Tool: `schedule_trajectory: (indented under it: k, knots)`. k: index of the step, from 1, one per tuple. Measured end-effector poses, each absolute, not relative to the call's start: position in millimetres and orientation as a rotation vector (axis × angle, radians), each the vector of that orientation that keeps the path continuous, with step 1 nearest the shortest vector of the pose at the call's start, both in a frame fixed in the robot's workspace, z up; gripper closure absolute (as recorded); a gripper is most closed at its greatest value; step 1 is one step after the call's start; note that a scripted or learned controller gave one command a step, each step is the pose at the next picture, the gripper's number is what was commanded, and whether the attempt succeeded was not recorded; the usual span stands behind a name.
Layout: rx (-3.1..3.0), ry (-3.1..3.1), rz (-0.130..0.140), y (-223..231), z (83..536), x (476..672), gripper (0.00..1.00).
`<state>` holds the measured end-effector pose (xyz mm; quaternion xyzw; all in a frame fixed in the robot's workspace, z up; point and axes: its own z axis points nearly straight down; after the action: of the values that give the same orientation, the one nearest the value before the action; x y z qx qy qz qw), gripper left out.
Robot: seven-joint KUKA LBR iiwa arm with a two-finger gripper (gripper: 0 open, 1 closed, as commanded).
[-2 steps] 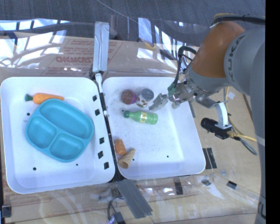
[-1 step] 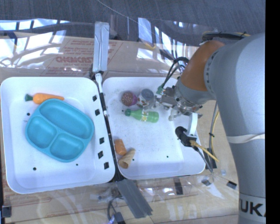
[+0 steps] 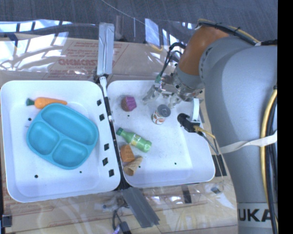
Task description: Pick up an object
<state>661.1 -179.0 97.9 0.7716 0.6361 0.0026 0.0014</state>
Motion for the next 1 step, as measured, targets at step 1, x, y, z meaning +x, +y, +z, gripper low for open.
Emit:
schedule_trajectory:
  k: [1]
  knots:
    - [2.422, 2.015, -0.011, -177.7, 100.6, 658.2, 1.0]
